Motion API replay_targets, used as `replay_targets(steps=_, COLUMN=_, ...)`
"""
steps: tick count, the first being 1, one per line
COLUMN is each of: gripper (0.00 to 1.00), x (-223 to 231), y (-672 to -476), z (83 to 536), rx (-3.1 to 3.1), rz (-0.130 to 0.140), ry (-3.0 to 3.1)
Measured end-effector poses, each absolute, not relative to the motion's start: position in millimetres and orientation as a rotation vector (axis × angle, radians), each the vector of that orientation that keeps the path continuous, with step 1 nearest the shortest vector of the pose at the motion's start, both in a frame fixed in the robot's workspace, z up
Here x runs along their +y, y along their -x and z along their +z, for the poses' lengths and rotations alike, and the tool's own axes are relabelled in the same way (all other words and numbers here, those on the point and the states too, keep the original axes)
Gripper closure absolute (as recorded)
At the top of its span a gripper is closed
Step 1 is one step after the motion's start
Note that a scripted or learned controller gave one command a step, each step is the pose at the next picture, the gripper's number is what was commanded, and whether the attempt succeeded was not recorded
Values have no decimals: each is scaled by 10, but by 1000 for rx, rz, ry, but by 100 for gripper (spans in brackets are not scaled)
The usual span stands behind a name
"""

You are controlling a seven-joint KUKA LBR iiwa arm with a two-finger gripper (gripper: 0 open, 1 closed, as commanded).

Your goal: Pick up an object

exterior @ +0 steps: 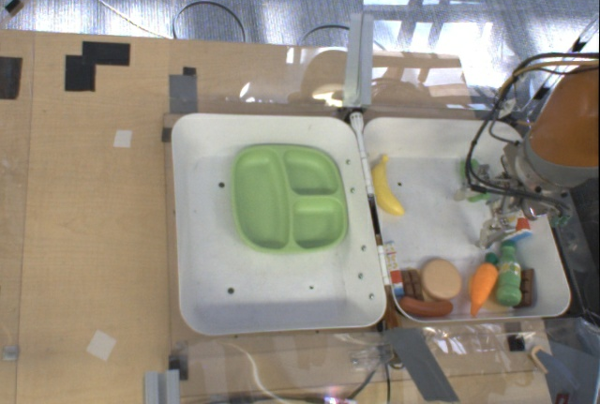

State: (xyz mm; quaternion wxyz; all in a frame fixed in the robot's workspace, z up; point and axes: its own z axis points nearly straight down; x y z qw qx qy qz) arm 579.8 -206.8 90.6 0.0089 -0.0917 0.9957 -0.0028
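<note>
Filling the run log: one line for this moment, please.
arm: over right bin | gripper: above carrot, green bottle | banana: untouched

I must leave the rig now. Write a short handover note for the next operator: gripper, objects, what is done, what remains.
Gripper: low in the right bin, near its right wall; nothing visibly held.
Objects: banana by the right bin's left wall; carrot, green bottle, sausage and round brown piece along its front edge. Green divided plate in the left bin.
Done: no pick visible.
Left: grasp and lift one object.

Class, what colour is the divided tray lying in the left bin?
Light green, seen in the camera view: the divided tray.
</note>
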Motion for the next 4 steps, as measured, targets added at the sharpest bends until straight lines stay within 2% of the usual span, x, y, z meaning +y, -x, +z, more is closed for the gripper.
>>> replay_targets(steps=1, gripper=0, x=-2024, y=-5239, z=1515, rx=3085, rz=-8, ry=530)
replay_targets(steps=2, gripper=0, x=-1493, y=-5388, z=1024, rx=3121, rz=1, ry=298)
replay_targets(steps=3, gripper=0, x=-1842, y=-6029, z=907, rx=3085, rz=-5, ry=533)
replay_targets(steps=4, gripper=0, x=-1936, y=-6509, z=894, rx=3097, rz=-5, ry=434)
